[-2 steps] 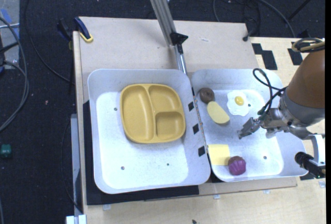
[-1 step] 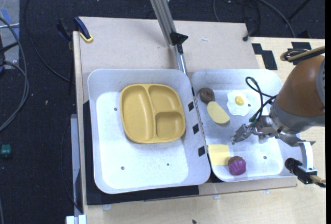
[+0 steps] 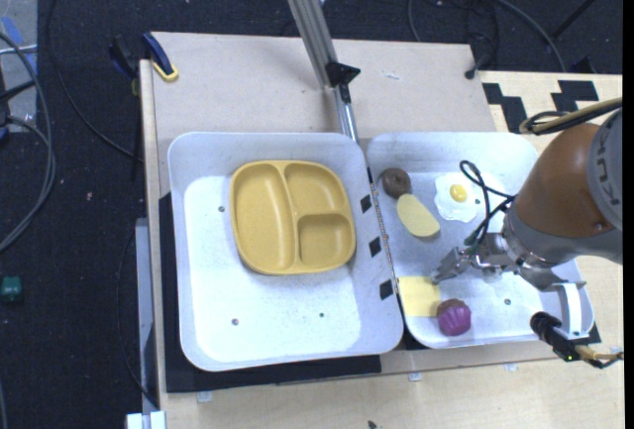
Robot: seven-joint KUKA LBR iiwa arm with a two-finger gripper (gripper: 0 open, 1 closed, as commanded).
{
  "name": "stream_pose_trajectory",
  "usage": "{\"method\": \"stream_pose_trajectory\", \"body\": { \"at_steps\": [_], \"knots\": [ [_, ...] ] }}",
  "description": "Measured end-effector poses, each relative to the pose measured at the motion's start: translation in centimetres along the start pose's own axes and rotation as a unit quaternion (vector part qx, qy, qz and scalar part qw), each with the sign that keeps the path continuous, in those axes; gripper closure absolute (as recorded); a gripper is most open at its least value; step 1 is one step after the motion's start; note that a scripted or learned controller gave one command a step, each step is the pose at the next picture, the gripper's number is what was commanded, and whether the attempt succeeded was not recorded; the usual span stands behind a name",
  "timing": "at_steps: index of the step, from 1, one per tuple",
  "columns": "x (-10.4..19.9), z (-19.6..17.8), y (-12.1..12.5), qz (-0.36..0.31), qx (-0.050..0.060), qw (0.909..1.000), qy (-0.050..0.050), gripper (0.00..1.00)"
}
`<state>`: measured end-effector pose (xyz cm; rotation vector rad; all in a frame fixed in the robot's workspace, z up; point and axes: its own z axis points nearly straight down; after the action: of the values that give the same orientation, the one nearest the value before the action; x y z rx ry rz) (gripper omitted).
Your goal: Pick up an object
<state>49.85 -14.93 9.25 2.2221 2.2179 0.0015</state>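
Two toys crowd my gripper (image 3: 448, 268), jaw state unclear, over the flat yellow cheese slab (image 3: 417, 296); descending could nudge the purple knobbly ball (image 3: 454, 316).

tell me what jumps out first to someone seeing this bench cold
The yellow divided plate sits alone in the left bin. The grey arm with its orange band reaches into the right bin, its gripper low among toy foods: a fried egg, a brown piece and a purple piece.
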Motion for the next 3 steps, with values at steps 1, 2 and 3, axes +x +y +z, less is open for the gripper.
{"method": "stream_pose_trajectory", "body": {
  "at_steps": [1, 2, 3],
  "knots": [
    [-0.1, -1.3, 0.1, 0.001, -0.003, 1.0000, -0.002, 1.00],
    [-0.1, -6.5, -0.8, -0.001, 0.001, 1.0000, 0.000, 1.00],
    [0.0, -10.6, -0.5, -0.002, 0.000, 1.0000, 0.000, 1.00]
  ]
}}
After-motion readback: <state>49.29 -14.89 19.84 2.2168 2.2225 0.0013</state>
